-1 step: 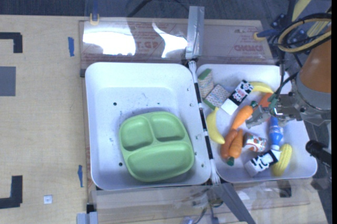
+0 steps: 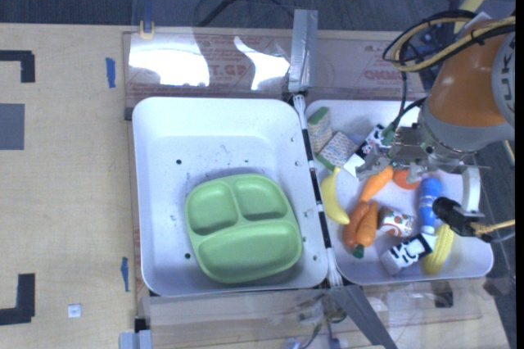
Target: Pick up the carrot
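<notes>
An orange carrot (image 2: 374, 184) lies tilted in the right bin (image 2: 475, 264), its upper end right under my gripper (image 2: 399, 162). The gripper hangs low over the middle of that bin and touches or nearly touches the carrot's upper end; the wrist hides the contact. A second orange, carrot-like piece (image 2: 363, 226) with a green tip lies just below the first. The arm's orange band (image 2: 465, 93) rises to the upper right.
Around the carrot in the right bin are a yellow banana (image 2: 332, 200), a blue bottle (image 2: 428, 204), a small carton (image 2: 336, 147), a black-and-white toy (image 2: 404, 251) and a yellow piece (image 2: 442, 247). The left bin (image 2: 164, 134) holds a green divided plate (image 2: 242, 227).
</notes>
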Action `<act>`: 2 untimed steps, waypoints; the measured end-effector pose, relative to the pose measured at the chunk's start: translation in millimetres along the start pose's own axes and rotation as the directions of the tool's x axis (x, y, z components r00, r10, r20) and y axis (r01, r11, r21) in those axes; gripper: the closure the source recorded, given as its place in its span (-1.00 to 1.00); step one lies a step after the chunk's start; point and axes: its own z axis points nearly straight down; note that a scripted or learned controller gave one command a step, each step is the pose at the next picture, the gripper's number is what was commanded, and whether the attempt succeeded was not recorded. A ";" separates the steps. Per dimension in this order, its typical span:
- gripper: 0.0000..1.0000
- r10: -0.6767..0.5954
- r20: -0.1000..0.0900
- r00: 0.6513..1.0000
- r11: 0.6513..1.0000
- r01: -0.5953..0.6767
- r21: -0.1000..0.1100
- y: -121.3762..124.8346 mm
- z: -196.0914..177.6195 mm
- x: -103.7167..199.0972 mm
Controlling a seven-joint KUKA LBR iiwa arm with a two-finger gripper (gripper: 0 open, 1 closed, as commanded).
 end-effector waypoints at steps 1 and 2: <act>-1.00 -0.002 0.000 1.000 1.000 0.002 -0.004 29.9 97.4 -21.3; 1.00 0.002 0.001 1.000 1.000 -0.002 -0.008 30.7 86.4 -22.7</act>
